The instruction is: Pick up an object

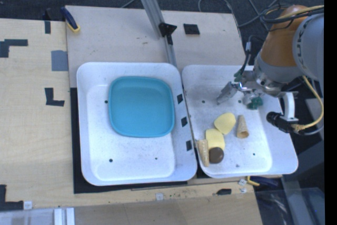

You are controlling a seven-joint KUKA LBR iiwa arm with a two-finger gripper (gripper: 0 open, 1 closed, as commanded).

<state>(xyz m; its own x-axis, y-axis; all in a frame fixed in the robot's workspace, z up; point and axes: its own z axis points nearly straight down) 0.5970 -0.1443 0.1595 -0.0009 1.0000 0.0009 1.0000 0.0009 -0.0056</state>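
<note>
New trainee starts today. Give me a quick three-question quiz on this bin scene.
1. True or false: the blue plate lies in the left bin.
2. Which bin is the gripper over? A) left B) right
3. Fill in: the brown lump touches the yellow ____.

Key: 1 true. 2 B. 3 block.
</note>
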